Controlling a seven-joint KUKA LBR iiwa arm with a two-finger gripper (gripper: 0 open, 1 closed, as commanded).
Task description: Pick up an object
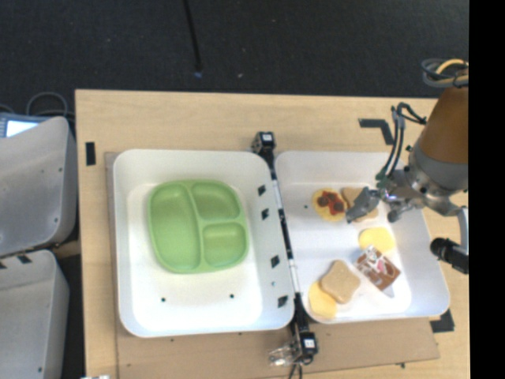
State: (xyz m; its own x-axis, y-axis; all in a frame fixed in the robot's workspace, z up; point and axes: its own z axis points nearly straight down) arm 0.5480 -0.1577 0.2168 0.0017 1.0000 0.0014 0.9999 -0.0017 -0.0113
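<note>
You have little free room in the right bin (410,290): the toy food crowds its middle. From the bin's centre, the small pizza piece (330,203) sits at eleven o'clock with a tan piece (350,195) touching it, the yellow disc (377,238) lies near the centre, the wrapped snack (379,269) is at five o'clock, and the bread slice (341,282) overlaps a yellow round (321,300) at seven. The gripper (369,204) hangs over the twelve o'clock area. Bare floor shows along the far rim and the right edge. In the left bin (126,306), the green divided plate (198,226) fills the middle; the margins around it are open.
</note>
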